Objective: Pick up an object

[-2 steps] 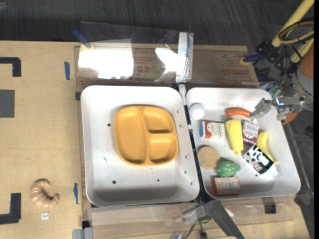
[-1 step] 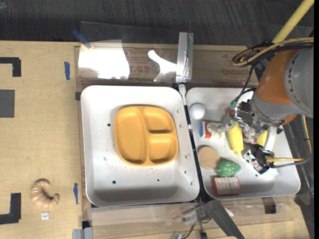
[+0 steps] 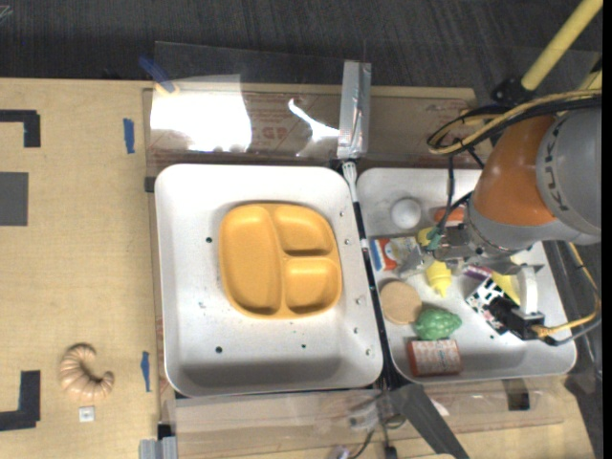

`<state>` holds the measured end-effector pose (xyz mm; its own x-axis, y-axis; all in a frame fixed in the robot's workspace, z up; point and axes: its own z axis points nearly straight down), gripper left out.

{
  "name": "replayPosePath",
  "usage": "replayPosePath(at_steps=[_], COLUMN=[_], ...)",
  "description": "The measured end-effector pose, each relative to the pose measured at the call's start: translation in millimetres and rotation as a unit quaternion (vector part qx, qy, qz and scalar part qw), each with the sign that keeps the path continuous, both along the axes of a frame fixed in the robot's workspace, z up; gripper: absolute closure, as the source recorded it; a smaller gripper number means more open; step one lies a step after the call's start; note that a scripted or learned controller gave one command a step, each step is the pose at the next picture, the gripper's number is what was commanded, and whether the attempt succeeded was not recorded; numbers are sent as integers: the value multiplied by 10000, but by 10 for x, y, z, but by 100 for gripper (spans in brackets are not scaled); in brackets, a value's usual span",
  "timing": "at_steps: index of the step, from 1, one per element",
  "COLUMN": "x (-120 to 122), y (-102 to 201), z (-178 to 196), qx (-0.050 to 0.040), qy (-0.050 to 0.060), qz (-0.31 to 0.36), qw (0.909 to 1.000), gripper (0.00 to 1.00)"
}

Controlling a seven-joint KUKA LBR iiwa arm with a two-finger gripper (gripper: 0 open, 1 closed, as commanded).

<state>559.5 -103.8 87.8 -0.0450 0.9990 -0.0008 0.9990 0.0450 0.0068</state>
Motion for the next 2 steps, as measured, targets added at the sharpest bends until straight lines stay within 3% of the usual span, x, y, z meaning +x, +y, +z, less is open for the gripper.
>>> replayPosePath(at_steps=[1, 2], x=[17, 406], y=[-5, 598], z=[119, 1001], qx=[-5, 16], qy=[-30, 1], qz=[-10, -576], qw=[10000, 9983], gripper=[100, 100])
